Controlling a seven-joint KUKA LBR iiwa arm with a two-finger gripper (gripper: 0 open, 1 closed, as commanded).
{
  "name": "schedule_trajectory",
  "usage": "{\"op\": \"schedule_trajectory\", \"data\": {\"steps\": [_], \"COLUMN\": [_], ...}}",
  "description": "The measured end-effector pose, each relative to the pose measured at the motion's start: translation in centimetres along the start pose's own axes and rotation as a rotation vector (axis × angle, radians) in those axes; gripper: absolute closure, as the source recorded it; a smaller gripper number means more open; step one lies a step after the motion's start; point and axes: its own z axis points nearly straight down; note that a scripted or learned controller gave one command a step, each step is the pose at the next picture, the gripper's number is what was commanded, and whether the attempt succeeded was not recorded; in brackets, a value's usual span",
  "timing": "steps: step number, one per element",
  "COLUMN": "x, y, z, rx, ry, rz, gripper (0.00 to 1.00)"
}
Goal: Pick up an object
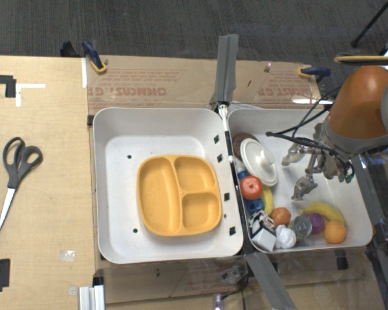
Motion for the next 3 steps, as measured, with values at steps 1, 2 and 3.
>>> {"op": "schedule_trajectory", "data": {"steps": [1, 2, 3], "x": [4.0, 8.3, 2.8], "y": [-5.2, -2.7, 4.0], "z": [-6.7, -1.8, 0.0], "rx": [0.000, 0.004, 0.000], "ry": [0.000, -0.018, 0.001], "rz": [0.122, 0.208, 0.453], "gripper": [0.00, 0.00, 0.00]}}
